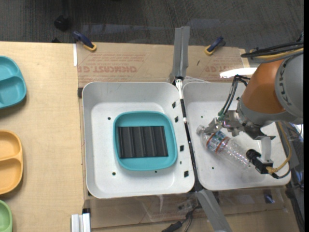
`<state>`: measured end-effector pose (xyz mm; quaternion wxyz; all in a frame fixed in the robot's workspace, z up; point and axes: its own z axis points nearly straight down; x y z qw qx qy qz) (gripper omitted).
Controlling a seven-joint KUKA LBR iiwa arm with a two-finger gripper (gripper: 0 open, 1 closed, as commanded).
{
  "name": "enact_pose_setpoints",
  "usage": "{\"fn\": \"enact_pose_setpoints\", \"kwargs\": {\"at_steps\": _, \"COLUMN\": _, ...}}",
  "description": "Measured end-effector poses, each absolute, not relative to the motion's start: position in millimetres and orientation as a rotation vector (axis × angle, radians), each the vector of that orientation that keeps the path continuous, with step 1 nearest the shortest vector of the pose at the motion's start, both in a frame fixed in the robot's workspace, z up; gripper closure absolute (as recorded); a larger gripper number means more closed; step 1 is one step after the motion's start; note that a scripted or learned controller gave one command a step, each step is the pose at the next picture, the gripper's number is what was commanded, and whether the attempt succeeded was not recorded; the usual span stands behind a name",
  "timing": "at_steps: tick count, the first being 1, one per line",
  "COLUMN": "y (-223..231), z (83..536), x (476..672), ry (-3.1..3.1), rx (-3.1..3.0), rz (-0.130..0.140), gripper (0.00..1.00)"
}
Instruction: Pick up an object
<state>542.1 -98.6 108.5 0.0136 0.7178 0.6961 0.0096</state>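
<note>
Over right bin, arm bent low, seemingly

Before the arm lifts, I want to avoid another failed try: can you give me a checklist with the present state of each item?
1. Gripper down in the right bin: ok.
2. Gripper at the clear plastic bottle: ok, at its cap end.
3. Bottle seen between the fingers: cannot tell.
4. Bottle lying free of the bin walls: ok.
5. Teal tray apart, in the left bin: ok.
</note>
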Motion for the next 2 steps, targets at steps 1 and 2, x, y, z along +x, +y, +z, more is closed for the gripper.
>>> {"fn": "enact_pose_setpoints", "kwargs": {"at_steps": 1, "y": -97.5, "z": 108.6, "x": 536.5, "ry": 2.143, "rx": 2.251, "rz": 0.040, "gripper": 0.00}}
{"fn": "enact_pose_setpoints", "kwargs": {"at_steps": 2, "y": -96.7, "z": 108.2, "x": 550.8, "ry": 2.185, "rx": 2.224, "rz": 0.029, "gripper": 0.00}}
